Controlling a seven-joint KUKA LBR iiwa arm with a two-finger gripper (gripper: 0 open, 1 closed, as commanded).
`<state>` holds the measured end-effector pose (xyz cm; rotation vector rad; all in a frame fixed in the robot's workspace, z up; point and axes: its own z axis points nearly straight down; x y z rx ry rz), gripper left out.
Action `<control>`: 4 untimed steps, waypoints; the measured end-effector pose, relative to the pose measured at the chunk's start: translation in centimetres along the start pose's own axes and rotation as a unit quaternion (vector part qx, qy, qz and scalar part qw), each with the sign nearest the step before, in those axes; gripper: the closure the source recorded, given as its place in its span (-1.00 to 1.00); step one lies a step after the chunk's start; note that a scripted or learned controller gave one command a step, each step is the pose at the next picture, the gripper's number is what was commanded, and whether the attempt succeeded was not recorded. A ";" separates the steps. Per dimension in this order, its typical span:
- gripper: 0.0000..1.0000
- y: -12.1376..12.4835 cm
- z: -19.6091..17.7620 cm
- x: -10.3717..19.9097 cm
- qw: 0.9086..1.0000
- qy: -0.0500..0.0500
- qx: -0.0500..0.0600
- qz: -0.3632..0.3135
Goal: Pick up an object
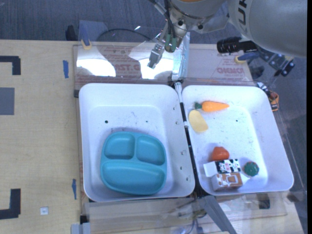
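My gripper [168, 61] hangs high over the back rim between the two bins, above the reflective board. It is open and nothing sits between its fingers [156, 56]. The right bin [273, 130] holds an orange carrot [212, 106] with a green top at the back. A pale yellow piece [198, 121] lies beside the carrot. Further forward are a red-orange object [220, 153], a small black-and-white carton [228, 166], a brown carton [228, 180] and a green ball [251, 168]. All of these lie well below and in front of the gripper.
A teal divided plate [133, 162] lies at the front of the left bin [92, 111]. A ridge [184, 130] separates the two bins. The wooden bench [34, 130] spreads out to the left. Cables and the arm's body [273, 13] crowd the top right.
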<state>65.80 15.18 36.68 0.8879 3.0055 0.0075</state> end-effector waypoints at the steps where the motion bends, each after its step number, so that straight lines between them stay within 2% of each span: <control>1: 1.00 3.6 1.0 2.9 0.998 0.001 0.001 -0.057; 2: 1.00 5.9 1.8 4.5 0.999 0.001 0.000 -0.048; 4: 1.00 6.0 1.4 3.9 1.000 0.001 0.000 0.018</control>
